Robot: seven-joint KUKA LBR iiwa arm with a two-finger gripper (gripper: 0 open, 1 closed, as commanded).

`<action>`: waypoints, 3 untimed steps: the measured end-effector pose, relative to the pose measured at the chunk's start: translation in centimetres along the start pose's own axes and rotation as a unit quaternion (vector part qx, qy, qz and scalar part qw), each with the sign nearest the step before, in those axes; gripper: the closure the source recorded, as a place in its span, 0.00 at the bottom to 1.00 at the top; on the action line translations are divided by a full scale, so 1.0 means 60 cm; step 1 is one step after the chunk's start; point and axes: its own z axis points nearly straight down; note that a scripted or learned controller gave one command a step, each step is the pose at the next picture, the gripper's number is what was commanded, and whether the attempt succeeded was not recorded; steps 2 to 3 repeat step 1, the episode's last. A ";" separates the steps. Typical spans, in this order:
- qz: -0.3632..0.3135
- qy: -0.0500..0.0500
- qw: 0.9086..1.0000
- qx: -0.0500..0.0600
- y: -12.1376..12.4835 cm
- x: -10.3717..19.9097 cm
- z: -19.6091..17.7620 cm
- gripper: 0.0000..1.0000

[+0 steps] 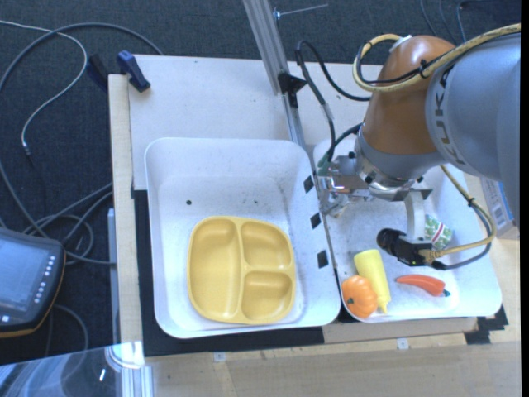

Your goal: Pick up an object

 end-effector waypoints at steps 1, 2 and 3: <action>0.000 0.000 1.000 -0.001 -0.003 0.089 0.005 1.00; 0.000 0.000 1.000 -0.001 -0.003 0.089 0.005 1.00; 0.000 0.000 1.000 -0.001 -0.003 0.089 0.005 1.00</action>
